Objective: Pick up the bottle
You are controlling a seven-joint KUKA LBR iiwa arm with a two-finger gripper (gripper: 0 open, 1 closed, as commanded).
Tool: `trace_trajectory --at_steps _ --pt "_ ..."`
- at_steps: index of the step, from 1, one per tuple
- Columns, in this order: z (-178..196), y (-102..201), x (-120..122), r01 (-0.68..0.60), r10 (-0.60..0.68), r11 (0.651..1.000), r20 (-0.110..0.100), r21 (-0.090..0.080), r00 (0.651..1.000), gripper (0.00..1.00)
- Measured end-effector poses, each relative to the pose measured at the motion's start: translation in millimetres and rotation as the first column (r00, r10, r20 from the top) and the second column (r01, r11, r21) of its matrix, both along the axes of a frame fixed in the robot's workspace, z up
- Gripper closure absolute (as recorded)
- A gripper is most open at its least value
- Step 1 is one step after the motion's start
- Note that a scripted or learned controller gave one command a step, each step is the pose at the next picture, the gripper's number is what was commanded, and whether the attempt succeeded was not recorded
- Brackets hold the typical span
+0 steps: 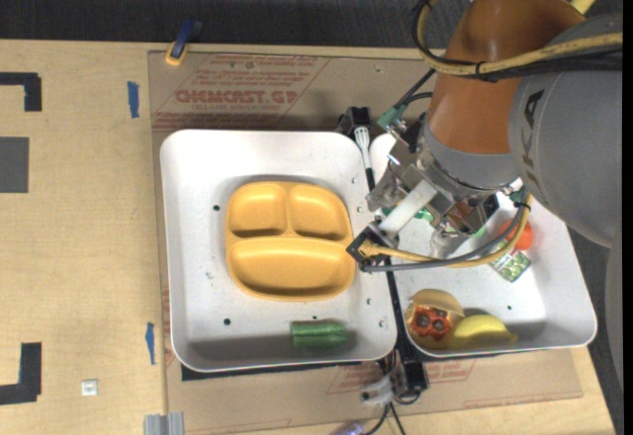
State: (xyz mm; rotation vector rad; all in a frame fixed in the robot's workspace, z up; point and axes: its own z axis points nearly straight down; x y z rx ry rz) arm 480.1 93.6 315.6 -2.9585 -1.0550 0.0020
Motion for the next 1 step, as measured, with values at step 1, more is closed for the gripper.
trace_trajectory --at_steps 1 --pt "9.7 0.4 0.1 -0.003 0.003 1.000 -0.002 -0.001 1.000 1.00"
